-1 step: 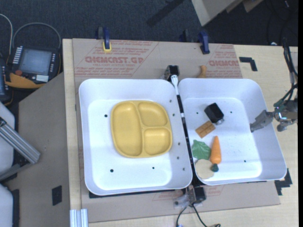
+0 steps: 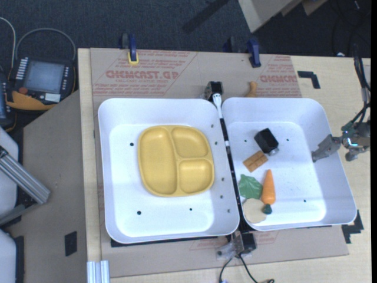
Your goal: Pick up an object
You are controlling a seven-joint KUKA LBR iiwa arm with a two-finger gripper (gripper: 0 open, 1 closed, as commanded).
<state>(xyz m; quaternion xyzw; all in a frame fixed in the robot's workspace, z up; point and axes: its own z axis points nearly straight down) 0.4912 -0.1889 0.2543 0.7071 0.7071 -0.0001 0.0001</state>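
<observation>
Camera view shows my tool (image 2: 347,143) at the right bin's (image 2: 330,214) right rim, grip state indiscernible, poised well right of the carrot (image 2: 268,186) for reaching in.

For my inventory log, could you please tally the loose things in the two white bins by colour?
Yellow: 1, the divided plate in the left bin
Black: 1, the block in the right bin
Brown: 1, the small bar
Orange: 1, the carrot
Green: 1, the leafy piece
Cream: 1, the round disc
Total: 6
</observation>
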